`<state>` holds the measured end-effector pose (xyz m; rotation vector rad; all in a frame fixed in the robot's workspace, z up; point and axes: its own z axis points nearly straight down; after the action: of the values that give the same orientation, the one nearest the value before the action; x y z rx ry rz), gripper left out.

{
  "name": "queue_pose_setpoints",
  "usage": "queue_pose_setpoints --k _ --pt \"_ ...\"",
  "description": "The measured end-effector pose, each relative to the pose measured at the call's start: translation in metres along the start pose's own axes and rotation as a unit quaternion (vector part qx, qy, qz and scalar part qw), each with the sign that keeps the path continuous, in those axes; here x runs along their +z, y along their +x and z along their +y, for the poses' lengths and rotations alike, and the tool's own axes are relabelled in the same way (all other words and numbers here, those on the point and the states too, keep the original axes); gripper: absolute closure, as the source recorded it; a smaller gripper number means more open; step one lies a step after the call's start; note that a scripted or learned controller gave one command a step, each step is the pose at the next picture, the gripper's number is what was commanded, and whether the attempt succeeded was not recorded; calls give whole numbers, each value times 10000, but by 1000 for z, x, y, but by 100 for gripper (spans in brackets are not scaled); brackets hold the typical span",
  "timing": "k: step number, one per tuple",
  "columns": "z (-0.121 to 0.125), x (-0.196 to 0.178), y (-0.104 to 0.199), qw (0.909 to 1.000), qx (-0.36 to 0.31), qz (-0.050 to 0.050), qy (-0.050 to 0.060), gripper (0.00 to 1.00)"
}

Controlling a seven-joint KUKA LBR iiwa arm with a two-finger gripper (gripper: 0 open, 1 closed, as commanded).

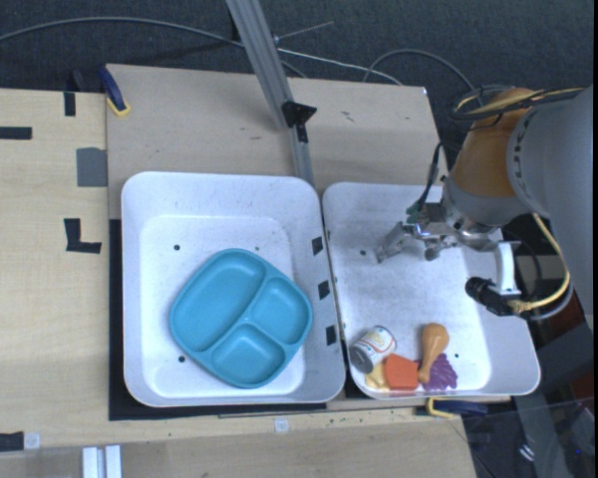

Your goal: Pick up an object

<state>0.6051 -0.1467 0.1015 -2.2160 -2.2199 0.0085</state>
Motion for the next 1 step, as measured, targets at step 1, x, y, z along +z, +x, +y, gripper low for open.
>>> queue_pose_setpoints --k 1 --pt "0 14 1 10000 -3 -7 -23 0"
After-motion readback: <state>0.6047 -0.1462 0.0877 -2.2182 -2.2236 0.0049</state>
